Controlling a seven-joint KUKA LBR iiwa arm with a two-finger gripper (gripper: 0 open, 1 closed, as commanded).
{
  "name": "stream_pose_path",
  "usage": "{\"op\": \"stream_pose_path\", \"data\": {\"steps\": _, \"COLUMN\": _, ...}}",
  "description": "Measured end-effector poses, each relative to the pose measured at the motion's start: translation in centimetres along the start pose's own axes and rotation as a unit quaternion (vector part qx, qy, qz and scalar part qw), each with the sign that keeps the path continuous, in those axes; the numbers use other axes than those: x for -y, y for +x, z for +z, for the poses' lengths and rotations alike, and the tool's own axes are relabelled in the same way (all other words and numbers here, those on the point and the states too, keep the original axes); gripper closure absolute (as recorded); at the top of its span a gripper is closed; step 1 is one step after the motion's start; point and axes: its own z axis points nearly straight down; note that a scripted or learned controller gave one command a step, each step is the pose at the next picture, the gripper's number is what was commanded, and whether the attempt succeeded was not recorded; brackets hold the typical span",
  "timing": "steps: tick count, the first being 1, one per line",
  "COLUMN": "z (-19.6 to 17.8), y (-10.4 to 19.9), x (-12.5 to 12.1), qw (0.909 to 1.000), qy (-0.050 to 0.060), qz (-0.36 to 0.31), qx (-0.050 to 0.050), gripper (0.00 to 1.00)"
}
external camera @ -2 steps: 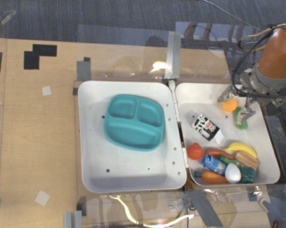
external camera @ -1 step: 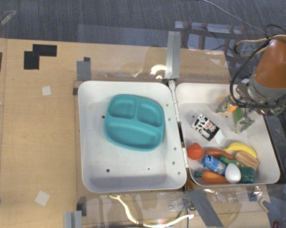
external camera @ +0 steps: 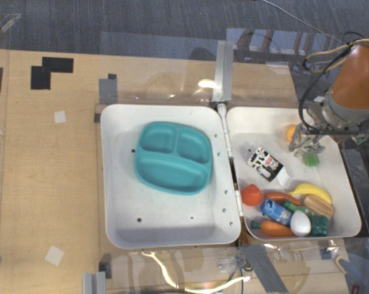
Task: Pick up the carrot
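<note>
Here, the left bin (external camera: 111, 182) holds a teal divided plate (external camera: 172, 157). The right bin (external camera: 350, 182) holds toy foods: the carrot (external camera: 275, 228) lies at its lower left corner, beside a white egg (external camera: 300, 223). The gripper (external camera: 307, 141) hangs at the bin's upper right; its finger spacing cannot be told.

Arm: grey KUKA iiwa, entering from the right edge, at the far right of the scene.
Wrist: orange band (external camera: 358, 72) uppermost, grey segment below it, dark cables looped along its left side.
Claw (external camera: 306, 143): metallic, pointing downward, hanging low at the arm's left end.
Claw contents: nothing seen between its tips.
</note>
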Motion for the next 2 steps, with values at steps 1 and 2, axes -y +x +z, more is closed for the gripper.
{"op": "stream_pose_path", "data": {"steps": 1, "z": 0.1, "y": 0.0, "x": -0.1, "qw": 1.0000, "qy": -0.001, "qz": 0.000, "qx": 0.000, "gripper": 0.00}}
{"op": "stream_pose_path", "data": {"steps": 2, "z": -1.3, "y": -0.3, "x": 0.1, "qw": 1.0000, "qy": 0.004, "qz": -0.001, "qx": 0.004, "gripper": 1.00}}
